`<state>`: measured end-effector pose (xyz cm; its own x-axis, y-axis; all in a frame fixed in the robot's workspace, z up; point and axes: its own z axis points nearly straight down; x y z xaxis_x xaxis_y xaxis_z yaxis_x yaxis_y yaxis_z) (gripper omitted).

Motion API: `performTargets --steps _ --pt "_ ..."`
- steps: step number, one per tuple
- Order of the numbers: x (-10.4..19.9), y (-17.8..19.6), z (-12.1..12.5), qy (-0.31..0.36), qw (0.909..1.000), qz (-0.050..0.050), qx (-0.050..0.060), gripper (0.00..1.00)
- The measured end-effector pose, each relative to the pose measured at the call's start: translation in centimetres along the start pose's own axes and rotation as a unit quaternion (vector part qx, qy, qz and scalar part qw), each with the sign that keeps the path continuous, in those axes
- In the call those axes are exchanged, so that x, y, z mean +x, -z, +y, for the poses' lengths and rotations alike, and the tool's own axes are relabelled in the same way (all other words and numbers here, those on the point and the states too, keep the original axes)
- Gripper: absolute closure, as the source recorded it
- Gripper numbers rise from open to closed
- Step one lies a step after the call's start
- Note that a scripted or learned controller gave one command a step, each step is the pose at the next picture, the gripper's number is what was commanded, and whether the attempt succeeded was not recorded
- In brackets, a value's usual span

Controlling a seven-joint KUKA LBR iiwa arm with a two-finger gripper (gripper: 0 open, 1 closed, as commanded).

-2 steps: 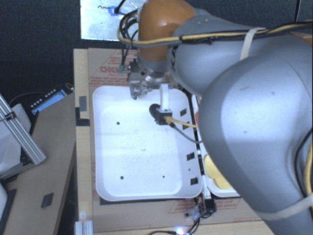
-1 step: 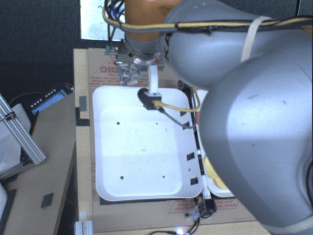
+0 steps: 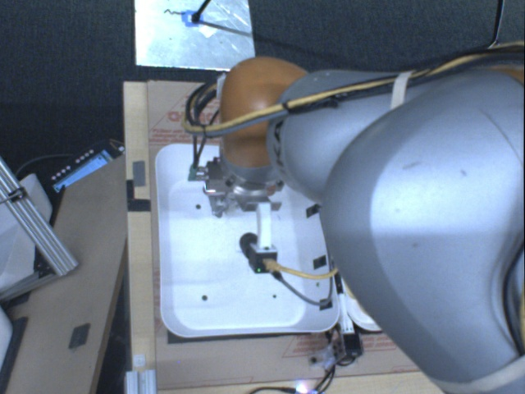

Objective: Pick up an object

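A smooth, rounded grey arm (image 3: 426,195) swells across the right of the frame, closest to the lens, and narrows to a glossy orange band (image 3: 254,97) at the wrist. Below it the metal pincer (image 3: 221,203) hangs low over the far half of a shallow white bin (image 3: 180,302), a round-cornered plastic tray with a matte floor dotted by a few small dark marks. Whether the pincer is spread or pressed together cannot be told. The wrist hides the floor directly beneath it, so the object to be picked up cannot be placed. The bin rests on a brown cardboard sheet (image 3: 160,130) printed in red, on a pale wooden table (image 3: 82,277). A ribbed aluminium rail (image 3: 37,236) slants across the left edge. Farthest back, a crinkled silvery sheet (image 3: 193,23) lies on dark fabric (image 3: 66,56).
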<state>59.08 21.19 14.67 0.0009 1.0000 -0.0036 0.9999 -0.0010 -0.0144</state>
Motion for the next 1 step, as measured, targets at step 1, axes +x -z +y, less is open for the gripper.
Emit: performTargets --steps 1 --pt "0.77 12.41 3.41 0.002 0.9999 0.004 -0.013 1.0"
